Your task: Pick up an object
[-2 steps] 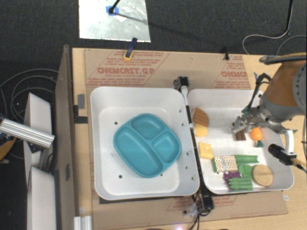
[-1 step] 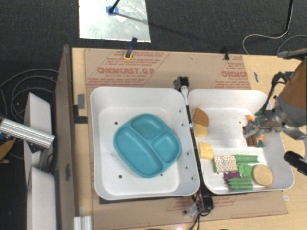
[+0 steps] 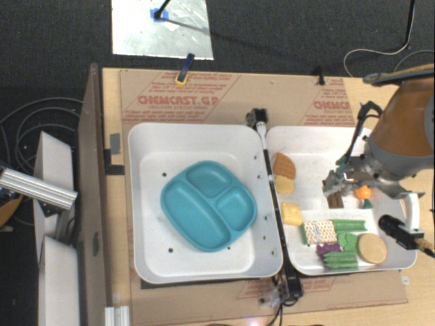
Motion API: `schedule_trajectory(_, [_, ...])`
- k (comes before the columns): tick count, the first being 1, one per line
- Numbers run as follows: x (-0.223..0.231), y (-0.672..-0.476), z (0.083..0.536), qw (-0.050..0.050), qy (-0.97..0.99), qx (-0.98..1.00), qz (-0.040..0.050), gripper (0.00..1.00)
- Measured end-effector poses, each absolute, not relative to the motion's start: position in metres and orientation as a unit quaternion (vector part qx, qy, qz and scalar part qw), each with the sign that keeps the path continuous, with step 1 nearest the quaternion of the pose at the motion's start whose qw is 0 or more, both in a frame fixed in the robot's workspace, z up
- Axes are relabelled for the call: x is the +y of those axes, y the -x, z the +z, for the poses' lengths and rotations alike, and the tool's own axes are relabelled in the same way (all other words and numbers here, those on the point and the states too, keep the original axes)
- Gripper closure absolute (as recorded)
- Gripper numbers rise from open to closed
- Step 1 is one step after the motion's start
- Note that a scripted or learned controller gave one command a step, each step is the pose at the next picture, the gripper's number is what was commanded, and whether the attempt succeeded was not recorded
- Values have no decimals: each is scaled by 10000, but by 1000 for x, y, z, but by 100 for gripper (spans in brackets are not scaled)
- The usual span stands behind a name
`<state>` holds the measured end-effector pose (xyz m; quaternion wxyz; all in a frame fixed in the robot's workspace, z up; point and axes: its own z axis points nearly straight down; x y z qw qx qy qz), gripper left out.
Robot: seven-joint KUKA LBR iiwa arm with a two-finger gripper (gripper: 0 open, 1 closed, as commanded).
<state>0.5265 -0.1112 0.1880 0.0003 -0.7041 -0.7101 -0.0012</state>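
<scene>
Right bin (jaws hide brown obj).

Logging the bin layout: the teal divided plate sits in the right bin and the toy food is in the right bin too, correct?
Not quite. The camera view shows the teal divided plate in the left bin, not the right. The toy food is in the right bin, as you said.

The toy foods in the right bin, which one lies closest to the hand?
The small orange piece, just below the hand at the bin's right side. The yellow block, brown bread and round cookie lie farther off.
</scene>
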Motion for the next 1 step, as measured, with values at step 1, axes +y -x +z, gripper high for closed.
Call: schedule_trajectory(1, [-26,-546,243,-11,7022,-7120,-37,100])
